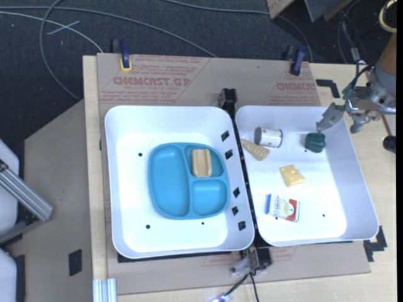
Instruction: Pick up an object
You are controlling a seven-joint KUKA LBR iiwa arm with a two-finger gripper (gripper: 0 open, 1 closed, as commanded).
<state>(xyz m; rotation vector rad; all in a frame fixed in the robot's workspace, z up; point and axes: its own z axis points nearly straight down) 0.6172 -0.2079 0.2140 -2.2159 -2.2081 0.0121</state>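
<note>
The right bin (352, 187) holds a small silver can (269, 136) on its side, a tan wedge (255, 150), a dark green lump (315, 142), a yellow block (291, 175) and a red, white and blue packet (282, 207). My gripper (343, 119) hovers over the bin's far right corner, just up and right of the green lump. It is open, and nothing sits between its fingers. The left fingertip (327, 119) is close above the green lump.
The left bin (126, 168) holds a blue divided plate (170, 187) with a tan bread-like piece (201, 162) in its upper right compartment. A black ridge with clips (236, 168) runs between the bins. Cables lie on the dark floor behind the bench.
</note>
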